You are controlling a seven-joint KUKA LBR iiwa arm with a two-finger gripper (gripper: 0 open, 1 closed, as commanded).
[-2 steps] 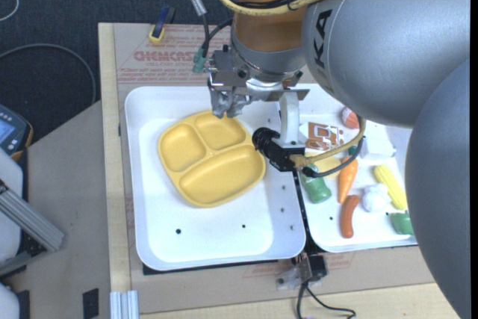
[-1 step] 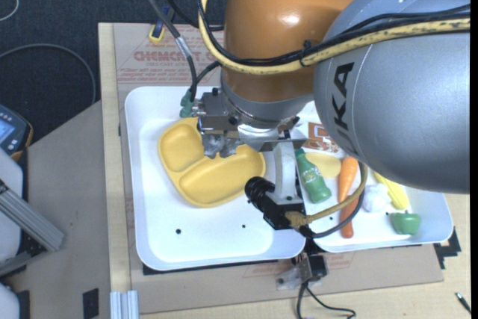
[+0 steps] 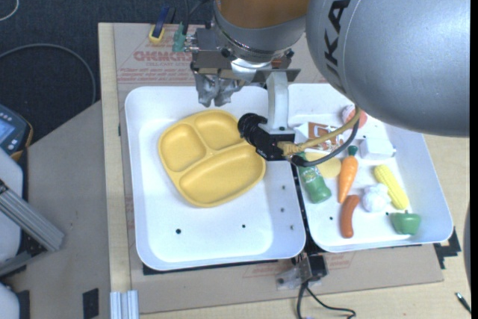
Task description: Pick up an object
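Hand over the plate's top edge, nothing lifted yet

Big grey arm fills the upper right, reaching down over the tabletop. The left bin takes up the lower centre and the right bin sits beside it. The yellow plate, three-section, lies flat in the left bin's upper half. It's prob. the target, as the hand hangs just above its far rim, top centre. Can't tell if the hand's apart or together, too murky. Small stuff is bunched in the right bin, well clear of the hand: carrot, corn, sausage, green pepper.
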